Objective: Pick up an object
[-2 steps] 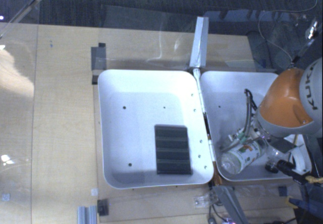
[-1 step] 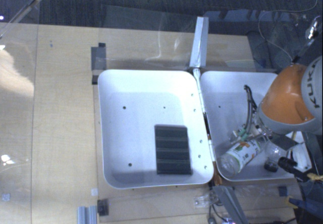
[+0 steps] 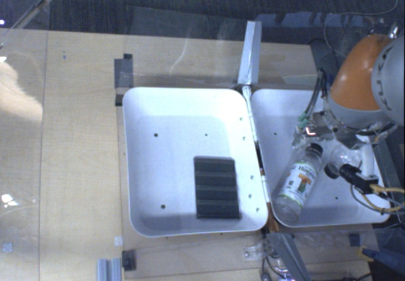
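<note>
Two shallow white bins are seen side by side on a pale wooden surface (image 3: pixel 69 166). In the left bin (image 3: pixel 145 128) a dark ridged block (image 3: pixel 216 188) lies flat toward the near edge, well apart from the arm. In the right bin (image 3: pixel 278 115) a clear bottle (image 3: pixel 299 183) with a green and orange label is lying on its side, its cap end pointed up toward the arm and its base near the bin's front left corner. The grey arm, with its orange band (image 3: pixel 357 80), is reached in from the right, and the tool (image 3: pixel 314 136) is positioned low over the right bin, just above or at the bottle's cap end. Whether the tool is released or clenched cannot be told, since that part is crowded by cables and glare. The bottle appears to be resting on the bin floor, so nothing can be said to be lifted. The task is therefore judged to be at the approach or grasp stage: the tool has been brought to a candidate object, while a secure hold and the lift itself are not yet shown as done.
</note>
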### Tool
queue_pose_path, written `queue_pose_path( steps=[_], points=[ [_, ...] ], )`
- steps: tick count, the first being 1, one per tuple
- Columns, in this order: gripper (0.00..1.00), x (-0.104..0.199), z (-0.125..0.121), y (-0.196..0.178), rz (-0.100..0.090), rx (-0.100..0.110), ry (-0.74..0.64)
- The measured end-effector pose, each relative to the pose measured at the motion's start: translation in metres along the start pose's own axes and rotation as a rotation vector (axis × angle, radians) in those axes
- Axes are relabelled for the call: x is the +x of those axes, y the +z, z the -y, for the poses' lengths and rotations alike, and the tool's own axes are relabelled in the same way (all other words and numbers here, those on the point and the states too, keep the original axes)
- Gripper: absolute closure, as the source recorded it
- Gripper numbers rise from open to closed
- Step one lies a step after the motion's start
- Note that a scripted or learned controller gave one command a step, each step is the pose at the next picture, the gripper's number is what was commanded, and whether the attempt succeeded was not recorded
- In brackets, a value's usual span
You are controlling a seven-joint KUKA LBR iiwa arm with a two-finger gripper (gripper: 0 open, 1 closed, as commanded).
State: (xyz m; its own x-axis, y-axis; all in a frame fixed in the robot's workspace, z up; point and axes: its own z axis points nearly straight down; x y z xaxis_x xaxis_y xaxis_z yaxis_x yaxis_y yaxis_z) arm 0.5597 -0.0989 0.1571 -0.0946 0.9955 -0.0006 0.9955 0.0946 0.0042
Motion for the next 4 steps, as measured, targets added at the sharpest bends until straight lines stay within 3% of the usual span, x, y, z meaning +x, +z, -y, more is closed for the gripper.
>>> queue_pose_path(
  steps=[1,2,3,4],
  points=[
    [0.00,0.000,0.000,0.000,0.000,0.000,0.000],
    [0.00,-0.014,0.041,0.067,0.002,-0.010,-0.036],
    [0.00,0.003,-0.002,0.068,0.001,-0.010,0.022],
    [0.00,-0.034,-0.035,-0.093,0.001,-0.003,-0.288]
  ],
)
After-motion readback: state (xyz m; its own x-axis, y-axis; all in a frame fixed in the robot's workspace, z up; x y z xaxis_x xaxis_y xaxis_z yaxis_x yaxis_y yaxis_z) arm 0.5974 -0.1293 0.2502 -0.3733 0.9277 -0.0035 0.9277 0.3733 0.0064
